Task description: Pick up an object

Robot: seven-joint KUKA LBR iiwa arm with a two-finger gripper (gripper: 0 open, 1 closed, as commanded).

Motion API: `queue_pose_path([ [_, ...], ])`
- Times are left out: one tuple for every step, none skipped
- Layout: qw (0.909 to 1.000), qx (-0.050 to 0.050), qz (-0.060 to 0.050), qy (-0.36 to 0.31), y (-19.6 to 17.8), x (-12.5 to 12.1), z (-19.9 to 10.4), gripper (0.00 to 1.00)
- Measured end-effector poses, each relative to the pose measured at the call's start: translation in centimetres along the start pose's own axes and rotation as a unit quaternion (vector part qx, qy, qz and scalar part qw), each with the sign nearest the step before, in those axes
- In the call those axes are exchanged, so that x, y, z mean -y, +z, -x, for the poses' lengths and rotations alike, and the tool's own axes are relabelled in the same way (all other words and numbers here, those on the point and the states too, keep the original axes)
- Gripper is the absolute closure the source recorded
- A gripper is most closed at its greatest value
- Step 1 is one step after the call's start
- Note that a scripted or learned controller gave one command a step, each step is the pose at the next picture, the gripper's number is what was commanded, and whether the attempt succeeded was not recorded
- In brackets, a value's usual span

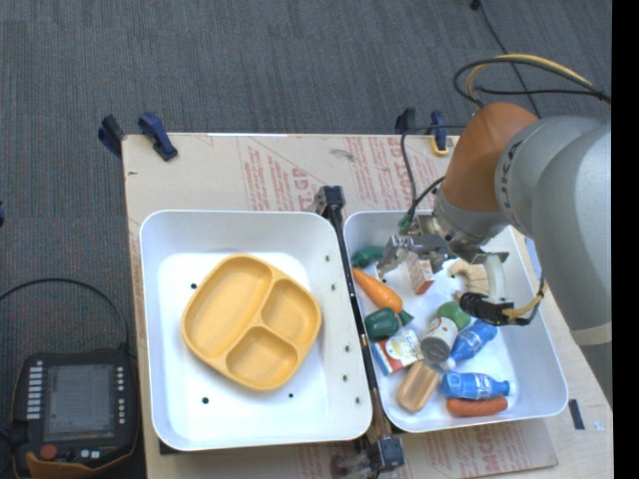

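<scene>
A black handset [68, 412] lies on the floor at the near left. On the worktop [240, 168], the left bin [160, 238] holds a yellow divided plate [252, 319]. The right bin [544, 367] holds a heap of toys: a carrot [377, 289], a green pepper [381, 321], a small can [436, 345], two blue bottles [475, 384] and a red sausage [475, 405]. The pincer [414, 260] hangs low over the far part of this heap, above the carrot; whether it grips anything I cannot tell.
</scene>
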State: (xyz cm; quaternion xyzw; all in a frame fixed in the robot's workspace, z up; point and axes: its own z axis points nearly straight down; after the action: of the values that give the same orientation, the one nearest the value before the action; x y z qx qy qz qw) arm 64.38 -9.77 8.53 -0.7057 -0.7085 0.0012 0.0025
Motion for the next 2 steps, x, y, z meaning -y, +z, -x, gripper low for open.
queue_pose_path([
  [1.0, 0.0, -0.001, 0.0, 0.09, 0.06, -1.32, 0.0],
  [1.0, 0.0, -0.004, -0.001, -0.55, 0.11, -1.33, 1.0],
])
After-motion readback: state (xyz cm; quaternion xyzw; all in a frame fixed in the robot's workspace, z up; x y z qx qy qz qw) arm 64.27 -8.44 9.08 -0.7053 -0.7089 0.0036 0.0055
